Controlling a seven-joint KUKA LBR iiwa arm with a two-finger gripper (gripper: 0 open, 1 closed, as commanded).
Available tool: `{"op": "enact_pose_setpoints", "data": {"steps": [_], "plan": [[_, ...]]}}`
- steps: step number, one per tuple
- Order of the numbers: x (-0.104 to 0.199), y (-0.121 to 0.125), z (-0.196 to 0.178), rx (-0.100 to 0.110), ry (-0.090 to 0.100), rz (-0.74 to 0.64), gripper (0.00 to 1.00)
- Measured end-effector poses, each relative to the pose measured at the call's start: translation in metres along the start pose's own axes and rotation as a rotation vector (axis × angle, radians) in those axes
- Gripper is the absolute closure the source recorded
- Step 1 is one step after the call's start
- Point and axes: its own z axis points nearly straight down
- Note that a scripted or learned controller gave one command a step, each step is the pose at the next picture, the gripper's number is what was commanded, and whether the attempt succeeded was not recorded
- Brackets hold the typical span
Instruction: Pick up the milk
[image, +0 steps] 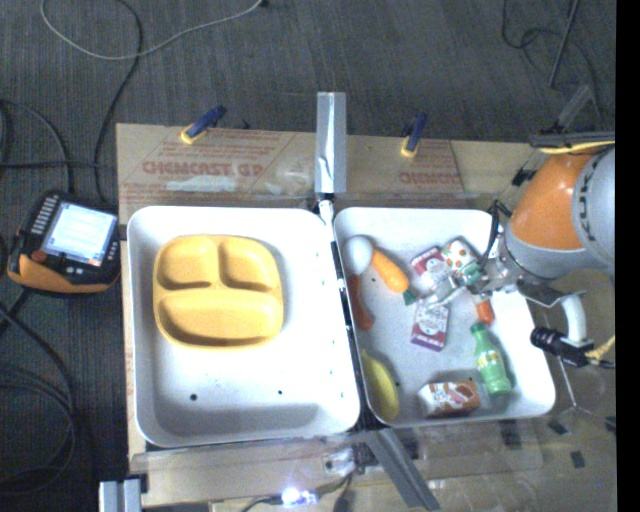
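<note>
We look down at a slant from well above on the two shallow white plastic bins (240, 400), side by side mid-frame; dark carpet lies beyond them, and the grey-and-orange arm (560, 215) enters from their right.

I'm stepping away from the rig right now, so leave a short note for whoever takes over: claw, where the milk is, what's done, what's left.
Claw: down in the right bin, over its upper middle among the cartons; I cannot tell whether it has hold of anything.
Milk: I cannot say for sure which carton it is. Candidates are the red and white carton, the small carton below it, and the brown one at the near edge.
Nearby: carrot, green bottle, banana.
Left bin: yellow divided plate.
Done: arm is in position over the cartons.
Left: confirm a grasp, then lift the milk.
</note>
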Motion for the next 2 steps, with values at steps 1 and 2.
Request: {"op": "enact_pose_setpoints", "data": {"steps": [1, 2], "plan": [[-0.0185, 0.0737, 0.0086, 0.011, 0.014, -0.110, 0.00], [-0.0191, 0.0717, -0.0005, 0.021, 0.012, -0.112, 1.00]]}}
